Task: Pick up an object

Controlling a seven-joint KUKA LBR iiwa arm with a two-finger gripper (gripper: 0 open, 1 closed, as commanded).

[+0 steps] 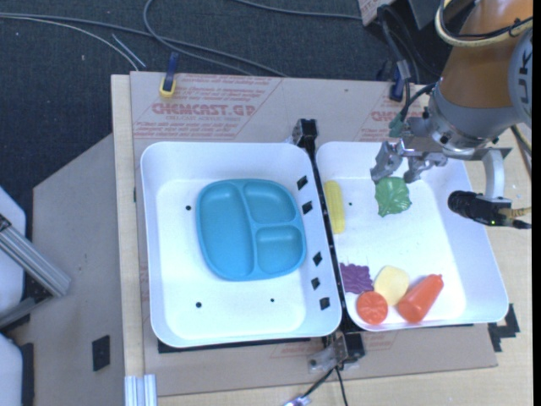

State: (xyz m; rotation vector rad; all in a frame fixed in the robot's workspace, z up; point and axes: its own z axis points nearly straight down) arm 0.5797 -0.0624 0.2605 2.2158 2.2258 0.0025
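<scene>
While the gripper [397, 172] sits over the right bin [473, 265], findings follow, every place referred to the divider [314, 218] between the two bins.

Target object: green toy lettuce [393, 197], well right of the divider in the right bin's upper half, directly under the gripper.

Gripper state: fingers reach down to the lettuce's top edge and appear to touch it; whether they are apart or clamped on it cannot be told from above.

Handling, judged: light, soft-looking moulded piece with a ruffled outline; likely to flex or slip if pinched at a thin frill. Not fragile.

Where to take hold, judged: across the thicker middle of the leaf body, fingers straddling its narrower width, not the frilled rim.

Neighbours: yellow corn cob [336, 206] just right of the divider, near the lettuce but apart from it; purple grapes [355, 276], pale yellow piece [391, 282], red tomato [372, 308] and orange carrot [420, 298] clustered farther down, well clear.

Left of divider: blue compartment tray [251, 227] in the left bin [169, 311].

Risk, judged: a shallow pinch may lose the lettuce on lifting.
</scene>
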